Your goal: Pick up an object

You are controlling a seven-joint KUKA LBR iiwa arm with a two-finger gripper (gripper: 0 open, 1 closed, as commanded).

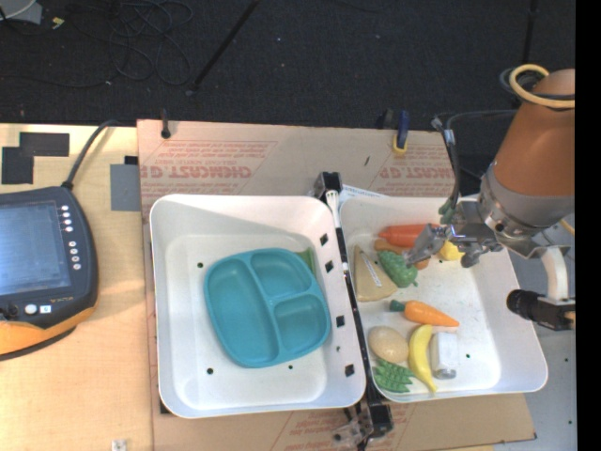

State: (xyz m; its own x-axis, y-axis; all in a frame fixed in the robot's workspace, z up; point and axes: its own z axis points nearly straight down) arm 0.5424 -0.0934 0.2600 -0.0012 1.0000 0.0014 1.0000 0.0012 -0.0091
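The right bin (526, 369) holds several toy foods. An orange carrot (404, 235) lies at its back, with a green leafy piece (397, 269) and a beige wedge (370, 278) in front of it. Toward the front are a smaller carrot (427, 314), a pale egg (388, 344), a banana (423, 355), a white block (444, 354) and a green sprig (393, 376). My gripper (447, 250) hangs low over the back of this bin, open, just right of the big carrot. A small yellow piece (452, 249) shows between the spread fingers; whether they touch it is unclear.
The left bin (178, 252) holds a teal divided tray (267, 305). A black-clipped divider (336, 280) separates the bins. A handheld control pendant (42, 256) lies on the bench at far left. The arm's orange wrist (535, 148) looms over the right bin's back right corner.
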